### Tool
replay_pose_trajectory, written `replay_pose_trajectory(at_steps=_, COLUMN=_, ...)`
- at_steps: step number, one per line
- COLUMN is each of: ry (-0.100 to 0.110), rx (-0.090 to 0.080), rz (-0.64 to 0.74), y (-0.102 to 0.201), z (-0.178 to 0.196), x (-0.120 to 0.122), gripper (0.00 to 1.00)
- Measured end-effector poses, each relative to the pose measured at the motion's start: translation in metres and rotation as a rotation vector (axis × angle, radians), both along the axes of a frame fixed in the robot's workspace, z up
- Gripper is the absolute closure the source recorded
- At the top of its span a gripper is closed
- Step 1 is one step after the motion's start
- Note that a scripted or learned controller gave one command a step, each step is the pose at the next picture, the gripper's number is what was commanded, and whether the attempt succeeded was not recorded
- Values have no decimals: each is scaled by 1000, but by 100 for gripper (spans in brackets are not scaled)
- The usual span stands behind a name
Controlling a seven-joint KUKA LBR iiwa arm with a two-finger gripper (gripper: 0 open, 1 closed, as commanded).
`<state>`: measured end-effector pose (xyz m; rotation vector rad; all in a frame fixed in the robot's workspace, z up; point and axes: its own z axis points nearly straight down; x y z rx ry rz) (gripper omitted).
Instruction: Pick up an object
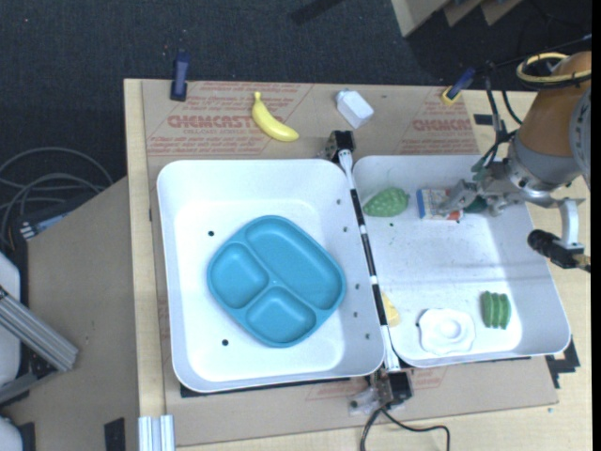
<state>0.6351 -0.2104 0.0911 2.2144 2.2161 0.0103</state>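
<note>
Camera view: dark carpet behind, cardboard-topped counter carrying two white bins. Left bin occupied by blue divided tray. Right bin holding green leafy item, small blue-white-red packet, white round piece, green ridged item. Gripper lowered at bin's far side, just beside packet. Step judged: approach to grasp; nothing seen held. Next: closing on packet, then lift. Gripper's opening cannot be told: blurred. Banana lying outside bins.
</note>
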Motion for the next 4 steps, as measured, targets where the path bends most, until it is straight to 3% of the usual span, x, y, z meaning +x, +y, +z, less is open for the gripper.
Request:
replay_pose_trajectory(at_steps=1, ry=19, rx=-2, rz=-4, y=37, z=-3, x=21, gripper=0)
replay_pose_trajectory(at_steps=2, ry=18, rx=-9, rz=-6, y=34, z=8, x=21, gripper=100)
replay_pose_trajectory(at_steps=3, ry=9, rx=3, rz=1, y=122, z=95, x=-17, gripper=100)
replay_pose_trajectory(at_steps=4, ry=12, rx=2, rz=0, y=121, z=94, x=-18, gripper=0)
